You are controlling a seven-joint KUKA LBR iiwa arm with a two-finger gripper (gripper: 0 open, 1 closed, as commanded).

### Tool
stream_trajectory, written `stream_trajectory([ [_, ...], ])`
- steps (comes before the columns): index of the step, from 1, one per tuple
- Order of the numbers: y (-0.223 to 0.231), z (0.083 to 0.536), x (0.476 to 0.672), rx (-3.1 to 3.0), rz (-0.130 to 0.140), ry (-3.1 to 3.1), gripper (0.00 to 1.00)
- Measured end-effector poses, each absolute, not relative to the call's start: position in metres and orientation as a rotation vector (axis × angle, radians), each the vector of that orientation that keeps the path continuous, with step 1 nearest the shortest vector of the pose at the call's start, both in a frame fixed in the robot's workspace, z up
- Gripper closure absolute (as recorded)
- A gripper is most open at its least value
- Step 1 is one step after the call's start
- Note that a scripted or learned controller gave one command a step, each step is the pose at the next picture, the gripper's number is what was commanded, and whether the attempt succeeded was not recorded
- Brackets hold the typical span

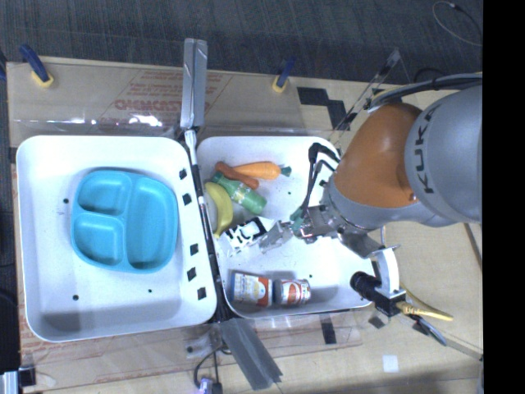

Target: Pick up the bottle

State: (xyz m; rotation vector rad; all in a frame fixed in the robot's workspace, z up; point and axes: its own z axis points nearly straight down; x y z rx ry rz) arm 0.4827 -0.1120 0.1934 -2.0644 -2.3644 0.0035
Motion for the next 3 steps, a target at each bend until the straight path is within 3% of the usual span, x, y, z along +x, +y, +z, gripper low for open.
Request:
stream_trajectory([
  [1, -0.005, 0.264, 0.532, -2.199, 0.004, -2.241, 0.0],
  [2, -0.06, 0.211, 0.542, -2.421, 0.008, -1.995, 0.0],
  [3, -0.104, 0.123, 0.579, -2.425, 0.008, -1.99, 0.0],
])
